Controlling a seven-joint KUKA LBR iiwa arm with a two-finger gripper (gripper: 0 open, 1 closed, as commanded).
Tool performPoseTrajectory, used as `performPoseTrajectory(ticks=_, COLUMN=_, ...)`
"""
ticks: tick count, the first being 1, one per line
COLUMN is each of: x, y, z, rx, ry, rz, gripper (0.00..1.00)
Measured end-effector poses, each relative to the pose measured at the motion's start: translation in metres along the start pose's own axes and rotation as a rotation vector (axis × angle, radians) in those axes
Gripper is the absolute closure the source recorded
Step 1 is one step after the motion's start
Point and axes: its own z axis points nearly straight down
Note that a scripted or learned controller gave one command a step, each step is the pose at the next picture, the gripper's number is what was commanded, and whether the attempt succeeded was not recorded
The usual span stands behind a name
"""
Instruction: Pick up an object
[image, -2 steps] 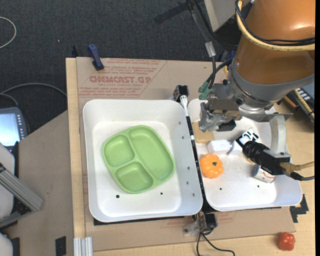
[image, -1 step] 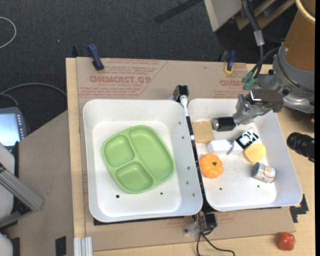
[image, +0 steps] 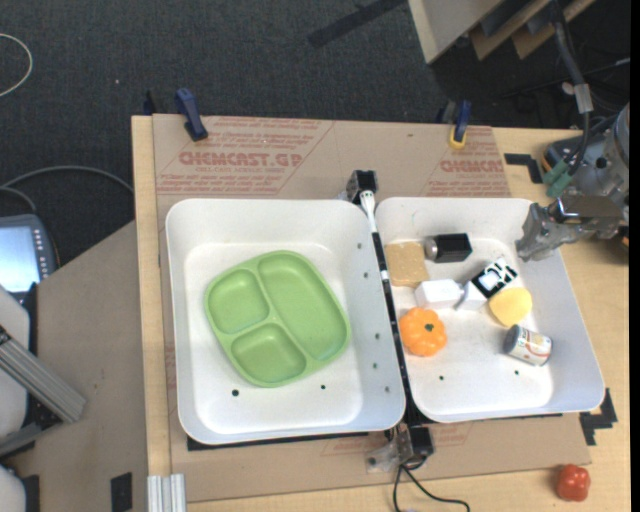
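The right bin (image: 570, 385) holds several small objects: an orange pumpkin (image: 423, 332), a yellow lemon-like piece (image: 510, 305), a small can on its side (image: 527, 345), a tan slice of bread (image: 406, 263), a white block (image: 438, 293), a black block (image: 449, 247) and a black-and-white item (image: 493, 278). My gripper (image: 540, 238) hangs at the bin's upper right edge, above and to the right of the black-and-white item. Nothing shows between its fingers.
The left bin (image: 190, 330) carries a green divided plate (image: 276, 317). A red object (image: 571, 482) lies on the bench at the lower right, outside the bins. Clamps sit along the bench's far edge, and a black hinge strip (image: 385, 290) runs between the bins.
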Motion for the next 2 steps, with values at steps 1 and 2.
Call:
performPoseTrajectory(ticks=1, x=0.041, y=-0.001, z=0.031, rx=0.002, ry=0.003, rz=-0.012, gripper=1.0)
performPoseTrajectory(ticks=2, x=0.039, y=0.0, z=0.018, rx=-0.005, ry=0.001, rz=-0.01, gripper=1.0)
